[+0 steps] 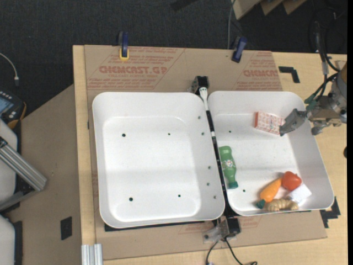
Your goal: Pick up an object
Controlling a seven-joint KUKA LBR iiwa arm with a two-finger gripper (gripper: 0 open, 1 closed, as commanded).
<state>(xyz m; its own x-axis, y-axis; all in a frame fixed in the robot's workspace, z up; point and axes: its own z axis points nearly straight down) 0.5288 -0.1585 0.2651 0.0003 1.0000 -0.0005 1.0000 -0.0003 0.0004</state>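
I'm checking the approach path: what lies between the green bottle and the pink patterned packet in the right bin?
Nothing: in the camera view, bare white bin floor separates the green bottle from the pink patterned packet.

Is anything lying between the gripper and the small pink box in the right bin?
Nothing visible does. The gripper sits at the right bin's far right side, its near finger right beside the pink box, with no object between them.

Two blue clamps (123, 44) (239, 48) grip the far edge of the brown board (165, 68) beneath the bins.
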